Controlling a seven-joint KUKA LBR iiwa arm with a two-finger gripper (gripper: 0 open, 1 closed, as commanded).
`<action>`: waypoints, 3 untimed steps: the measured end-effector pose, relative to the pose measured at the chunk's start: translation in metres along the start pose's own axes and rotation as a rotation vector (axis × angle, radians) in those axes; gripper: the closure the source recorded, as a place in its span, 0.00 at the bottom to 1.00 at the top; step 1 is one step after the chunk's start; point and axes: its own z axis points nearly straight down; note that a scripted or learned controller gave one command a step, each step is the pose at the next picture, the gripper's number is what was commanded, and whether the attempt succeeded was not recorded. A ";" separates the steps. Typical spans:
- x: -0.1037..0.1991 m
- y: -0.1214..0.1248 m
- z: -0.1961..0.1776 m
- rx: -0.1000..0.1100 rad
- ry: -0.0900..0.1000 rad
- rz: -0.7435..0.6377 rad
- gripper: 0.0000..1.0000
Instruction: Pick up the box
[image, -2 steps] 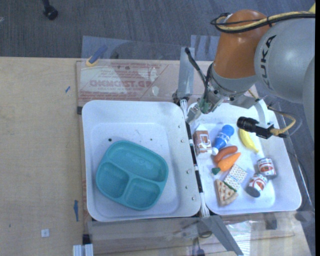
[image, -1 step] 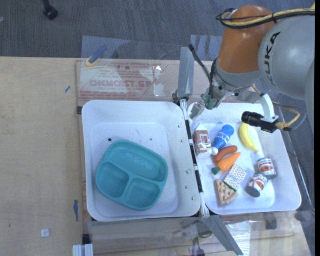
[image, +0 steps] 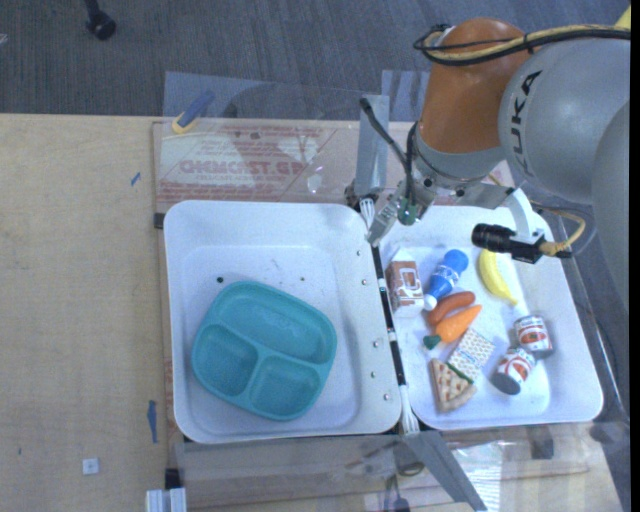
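A small brown and white box (image: 404, 285) lies near the left wall of the right bin (image: 580, 400). A second small box (image: 470, 352), white with a green check pattern, lies lower in the same bin. My gripper (image: 388, 218) hangs over the right bin's upper left corner, by the divide between the two bins. It is a short way up the view from the brown box and apart from it. I see nothing held in the gripper.
Around the boxes lie a blue bottle (image: 447, 272), a banana (image: 497, 276), a sausage (image: 452, 305), a carrot (image: 455, 323), a pizza slice (image: 450, 385) and two cans (image: 531, 333). A teal divided plate (image: 262, 348) sits in the left bin (image: 190, 250).
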 end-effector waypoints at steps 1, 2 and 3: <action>-0.002 0.001 -0.009 -0.003 -0.002 0.002 1.00; 0.017 -0.007 0.001 0.000 0.001 -0.063 1.00; 0.040 -0.008 0.002 0.000 0.001 -0.164 1.00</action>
